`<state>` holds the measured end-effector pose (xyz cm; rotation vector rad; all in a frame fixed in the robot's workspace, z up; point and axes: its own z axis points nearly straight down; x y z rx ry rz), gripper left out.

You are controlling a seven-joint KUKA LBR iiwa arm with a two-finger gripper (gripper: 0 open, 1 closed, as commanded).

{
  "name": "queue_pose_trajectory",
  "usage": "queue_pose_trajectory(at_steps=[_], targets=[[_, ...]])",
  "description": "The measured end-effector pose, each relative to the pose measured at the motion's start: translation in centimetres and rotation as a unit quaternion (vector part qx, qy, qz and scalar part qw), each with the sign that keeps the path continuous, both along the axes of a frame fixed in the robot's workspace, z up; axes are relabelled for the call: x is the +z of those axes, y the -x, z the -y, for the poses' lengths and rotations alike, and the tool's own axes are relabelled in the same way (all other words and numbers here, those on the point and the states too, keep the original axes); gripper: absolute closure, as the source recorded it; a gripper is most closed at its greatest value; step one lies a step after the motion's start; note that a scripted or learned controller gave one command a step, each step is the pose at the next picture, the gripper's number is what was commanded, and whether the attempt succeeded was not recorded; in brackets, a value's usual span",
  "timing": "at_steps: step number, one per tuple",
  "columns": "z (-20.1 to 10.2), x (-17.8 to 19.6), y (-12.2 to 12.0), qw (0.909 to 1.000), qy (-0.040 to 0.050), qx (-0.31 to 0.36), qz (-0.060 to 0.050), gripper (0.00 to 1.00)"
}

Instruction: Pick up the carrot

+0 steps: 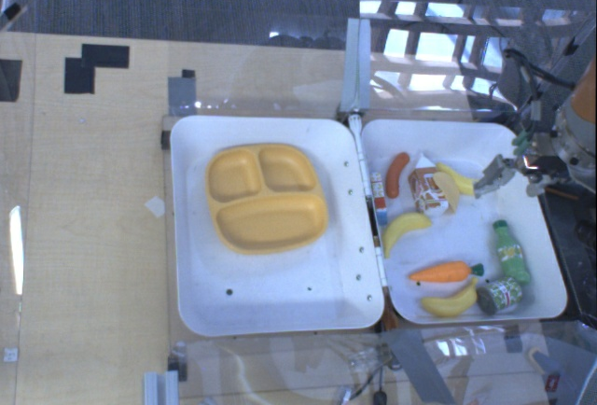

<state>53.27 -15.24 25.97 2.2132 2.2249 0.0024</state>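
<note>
Lowest in the frame, at the bottom edge of the right bin (550, 235), a yellow banana (450, 302) lies just beside a small dark can (501, 295) with a green label. Just above the banana, and touching or nearly touching it, lies the carrot (443, 273), orange with a green top pointing right, stretched roughly level across the lower part of that bin. To its right a green bottle (509, 252) lies on its side, its base close to the can. Nothing covers the carrot from above; the banana hems it in below and the bottle and can crowd its right end.

Higher up in the same bin, a second banana (406, 230) curves along the left wall, a red-brown sausage (397, 174) lies near the upper left, and a small brown and white carton (429, 190) sits beside a pale yellow piece (455, 180).

From the right of the frame the arm (580, 114) reaches in, and the pincer (494, 175) hangs over the upper right part of the bin, well apart from the carrot. Whether its fingers are parted or closed cannot be told; nothing is seen held in it.

On the left, the other bin (196, 282) holds a yellow divided tray (267, 198), both bins resting on the pale wooden table (84, 235).
</note>
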Motion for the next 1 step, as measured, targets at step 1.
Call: queue_pose_trajectory(at_steps=[1], targets=[[-2.09, -15.11, 4.5, 0.9958, -0.0003, 0.092, 0.0, 0.0]])
